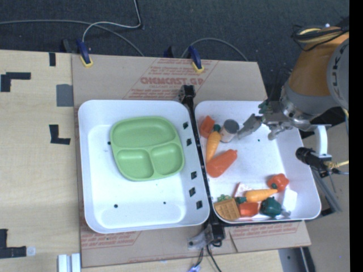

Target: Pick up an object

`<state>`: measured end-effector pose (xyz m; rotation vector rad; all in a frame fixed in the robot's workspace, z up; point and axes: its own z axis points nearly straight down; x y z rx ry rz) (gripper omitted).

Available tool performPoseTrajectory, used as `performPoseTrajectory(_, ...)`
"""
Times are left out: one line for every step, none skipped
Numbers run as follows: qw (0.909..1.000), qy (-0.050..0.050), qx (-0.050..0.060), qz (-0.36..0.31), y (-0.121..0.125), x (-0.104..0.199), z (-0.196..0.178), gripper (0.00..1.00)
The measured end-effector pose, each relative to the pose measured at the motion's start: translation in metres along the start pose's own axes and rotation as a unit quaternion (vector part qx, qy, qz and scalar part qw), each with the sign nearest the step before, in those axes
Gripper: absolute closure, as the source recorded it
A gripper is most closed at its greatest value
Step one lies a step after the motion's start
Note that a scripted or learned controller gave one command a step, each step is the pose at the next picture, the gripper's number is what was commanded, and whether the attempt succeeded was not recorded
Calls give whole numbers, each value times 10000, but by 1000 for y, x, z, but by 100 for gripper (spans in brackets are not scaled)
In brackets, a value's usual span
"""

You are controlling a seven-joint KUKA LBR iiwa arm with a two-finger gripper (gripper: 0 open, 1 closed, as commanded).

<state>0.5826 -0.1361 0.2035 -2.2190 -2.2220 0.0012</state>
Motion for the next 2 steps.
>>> performPoseTrajectory(10000,-10,-27,-4,54,42,117,0)
performPoseTrajectory(10000,-13,-12,-6,54,42,108,100)
